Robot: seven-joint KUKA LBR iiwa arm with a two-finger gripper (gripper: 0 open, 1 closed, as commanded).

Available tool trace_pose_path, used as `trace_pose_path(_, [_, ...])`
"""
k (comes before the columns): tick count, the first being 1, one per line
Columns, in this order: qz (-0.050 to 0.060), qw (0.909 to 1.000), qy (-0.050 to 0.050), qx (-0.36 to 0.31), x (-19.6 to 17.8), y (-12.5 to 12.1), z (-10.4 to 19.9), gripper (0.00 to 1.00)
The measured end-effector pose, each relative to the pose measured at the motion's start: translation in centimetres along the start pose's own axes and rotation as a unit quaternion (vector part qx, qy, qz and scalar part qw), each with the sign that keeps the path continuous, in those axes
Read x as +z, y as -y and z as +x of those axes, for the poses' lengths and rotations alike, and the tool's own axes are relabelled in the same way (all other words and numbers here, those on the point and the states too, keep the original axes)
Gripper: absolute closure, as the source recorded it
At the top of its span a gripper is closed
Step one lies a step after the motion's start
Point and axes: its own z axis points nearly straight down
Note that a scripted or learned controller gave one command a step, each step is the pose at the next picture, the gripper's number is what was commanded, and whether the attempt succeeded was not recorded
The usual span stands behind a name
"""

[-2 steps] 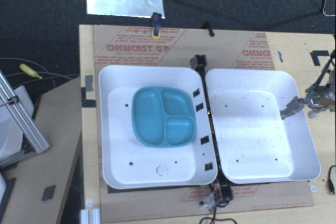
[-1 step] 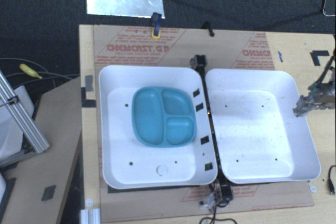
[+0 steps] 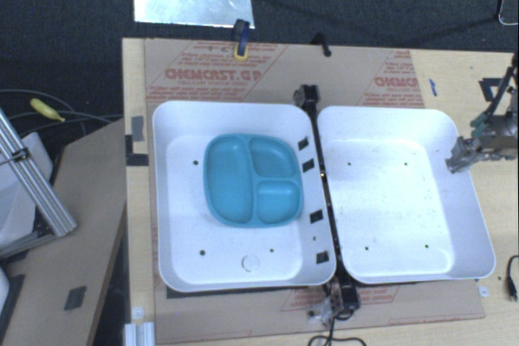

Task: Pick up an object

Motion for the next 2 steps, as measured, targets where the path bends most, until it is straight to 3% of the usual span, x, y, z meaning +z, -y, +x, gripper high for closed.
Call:
trace_pose_path(1, [0.005,1.0000,-0.002,-0.002,3.9,-1.5,8.2,1.00])
trace_pose_path(2, [0.005,1.0000,-0.002,-0.002,6.5,0.8,17.0,1.00])
